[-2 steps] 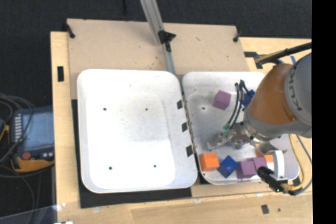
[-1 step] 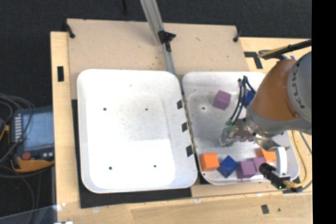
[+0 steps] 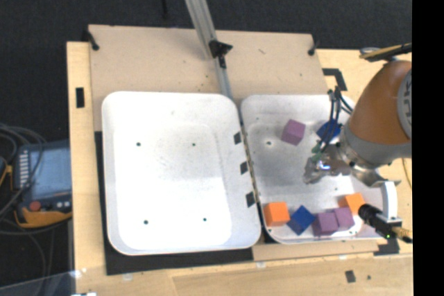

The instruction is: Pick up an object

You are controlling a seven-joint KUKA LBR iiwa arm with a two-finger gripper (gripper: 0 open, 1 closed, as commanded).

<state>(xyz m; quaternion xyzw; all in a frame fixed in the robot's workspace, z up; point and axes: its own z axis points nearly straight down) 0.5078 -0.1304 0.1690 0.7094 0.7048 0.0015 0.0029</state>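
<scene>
— Readable writing anywhere? Brands, labels?
— None legible. Handheld pendant [image 3: 43,180] at far left, screen too blurred to read.
— Blocks?
— All in the right bin [image 3: 272,123]. Purple cube [image 3: 293,131] alone near the upper middle. Along the near wall: orange cube [image 3: 277,213], blue cube [image 3: 301,219] just beside it, then two purple cubes [image 3: 331,220] touching; another orange cube [image 3: 354,203] partly hidden under the arm.
— Claw?
— Gripper [image 3: 320,167] low over bare floor mid-bin, apart from every block. Open or closed: cannot tell, too blurred.
— Left bin [image 3: 173,170]?
— White, with a few dark dots.
</scene>
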